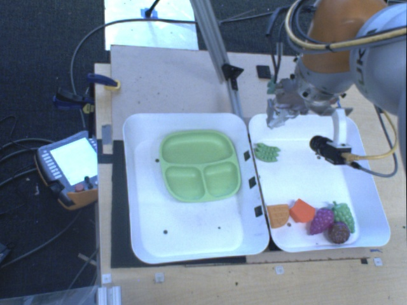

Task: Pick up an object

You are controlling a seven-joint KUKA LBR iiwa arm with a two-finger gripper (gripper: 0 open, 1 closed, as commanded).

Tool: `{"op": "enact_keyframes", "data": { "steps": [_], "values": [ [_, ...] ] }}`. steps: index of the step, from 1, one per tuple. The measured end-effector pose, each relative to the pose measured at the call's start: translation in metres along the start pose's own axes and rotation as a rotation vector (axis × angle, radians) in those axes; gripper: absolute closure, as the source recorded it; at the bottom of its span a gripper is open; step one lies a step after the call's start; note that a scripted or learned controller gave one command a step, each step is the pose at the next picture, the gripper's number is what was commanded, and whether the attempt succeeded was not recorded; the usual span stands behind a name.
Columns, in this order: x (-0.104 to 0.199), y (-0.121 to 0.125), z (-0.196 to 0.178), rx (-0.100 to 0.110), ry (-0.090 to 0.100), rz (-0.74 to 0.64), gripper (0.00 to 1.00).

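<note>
At the far left, off the bench, a teach pendant (68,168) with a pale screen lies on the dark carpet among black cables. A blue clamp (95,81) grips the bench's left edge beside it. The left bin (143,234) holds a light green divided plate (200,164) with one long compartment along the back and two smaller ones along the front; the plate sits toward the bin's back half. A metal pole (213,33) slants up from the bench behind the seam between the two bins.

In the right bin (365,189), a small green leafy toy (267,152) lies near the left wall, well apart from the rest. Along the front wall sits a cluster of toy food: an orange slice-shaped piece (278,215), then an orange-red wedge (303,211) just beside it, then a purple grape bunch (322,220), a dark round piece (338,233) and a green grape bunch (344,214) close together.

The gripper (280,116) hangs over the back left corner of the right bin, above and slightly right of the green leafy toy, nothing visible in its grasp; whether it is spread or closed cannot be told. The grey arm with its orange band (340,14) reaches in from the upper right
</note>
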State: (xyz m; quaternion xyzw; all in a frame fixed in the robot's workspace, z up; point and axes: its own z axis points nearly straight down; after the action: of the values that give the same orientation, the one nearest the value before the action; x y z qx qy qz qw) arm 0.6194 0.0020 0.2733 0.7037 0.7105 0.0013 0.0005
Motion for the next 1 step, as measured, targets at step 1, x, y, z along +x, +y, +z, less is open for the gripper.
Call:
{"op": "enact_keyframes", "data": {
  "steps": [1],
  "values": [
    [0.0449,-0.0013,0.0147,0.002,0.001,0.000,1.00]
  ]
}}
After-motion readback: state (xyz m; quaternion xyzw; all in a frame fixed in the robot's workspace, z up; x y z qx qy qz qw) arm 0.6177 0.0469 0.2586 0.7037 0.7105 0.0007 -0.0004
